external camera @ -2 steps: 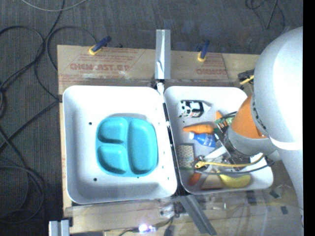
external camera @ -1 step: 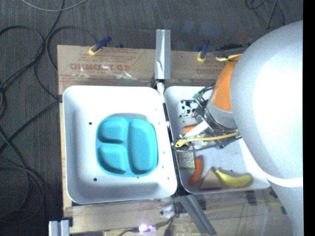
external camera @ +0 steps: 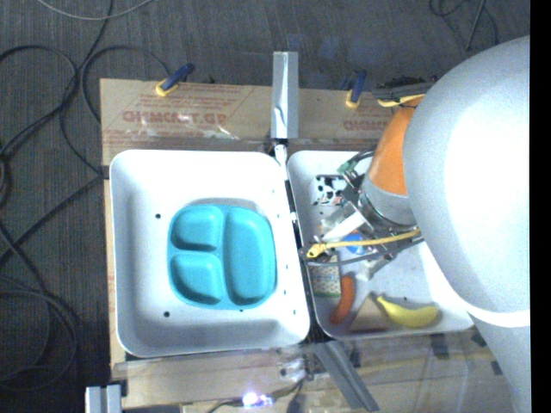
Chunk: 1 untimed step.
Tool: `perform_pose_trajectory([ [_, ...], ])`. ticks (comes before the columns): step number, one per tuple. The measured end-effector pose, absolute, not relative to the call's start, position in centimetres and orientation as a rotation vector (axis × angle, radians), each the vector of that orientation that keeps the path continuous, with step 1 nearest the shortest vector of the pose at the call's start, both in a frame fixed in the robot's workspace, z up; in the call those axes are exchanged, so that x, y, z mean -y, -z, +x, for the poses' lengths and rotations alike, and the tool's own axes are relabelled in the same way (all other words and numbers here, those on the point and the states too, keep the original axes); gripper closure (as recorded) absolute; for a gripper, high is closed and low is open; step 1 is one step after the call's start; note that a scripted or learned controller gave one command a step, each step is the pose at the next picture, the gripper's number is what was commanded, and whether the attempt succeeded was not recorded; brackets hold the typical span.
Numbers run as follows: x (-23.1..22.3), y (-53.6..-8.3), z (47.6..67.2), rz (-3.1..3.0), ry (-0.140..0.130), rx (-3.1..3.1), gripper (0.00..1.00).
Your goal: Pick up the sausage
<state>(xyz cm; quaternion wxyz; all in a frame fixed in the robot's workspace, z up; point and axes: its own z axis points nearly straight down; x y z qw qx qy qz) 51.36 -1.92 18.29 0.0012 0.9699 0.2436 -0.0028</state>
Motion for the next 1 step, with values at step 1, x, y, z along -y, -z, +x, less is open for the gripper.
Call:
perform_pose_trajectory([
  [1, 12.45, -14.95, 48.90, 3.104, 0.012, -0.479, 0.00],
])
